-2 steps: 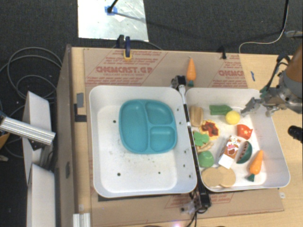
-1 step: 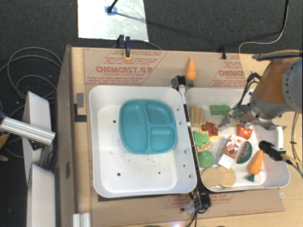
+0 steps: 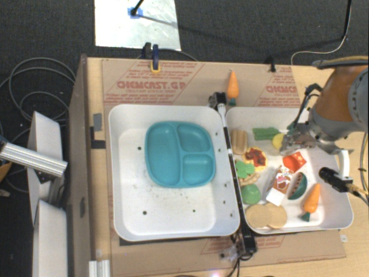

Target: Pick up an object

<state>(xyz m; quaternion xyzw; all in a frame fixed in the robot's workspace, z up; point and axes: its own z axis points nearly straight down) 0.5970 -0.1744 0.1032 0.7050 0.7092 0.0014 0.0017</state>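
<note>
Nearest us: two round tan biscuits (image 3: 266, 216) at the right bin's front edge, side by side and touching.
Left bin (image 3: 124, 172): we count one teal divided plate (image 3: 179, 154), three compartments, lying flat.
Behind the bins: one toy carrot (image 3: 232, 86) on the cardboard.
Right bin (image 3: 340, 215): we count one bread slice (image 3: 238, 141), one pizza piece (image 3: 255, 156), two green leafy pieces (image 3: 247, 183), one green block (image 3: 266, 133), one yellow piece (image 3: 279, 141), one red packet (image 3: 294, 161), one watermelon slice (image 3: 297, 186), one carrot (image 3: 311, 199).
Arm: one, entering from the right.
Gripper (image 3: 295, 137): low over the right bin's back, just beside the yellow piece; we cannot tell its spread or whether it holds anything.
</note>
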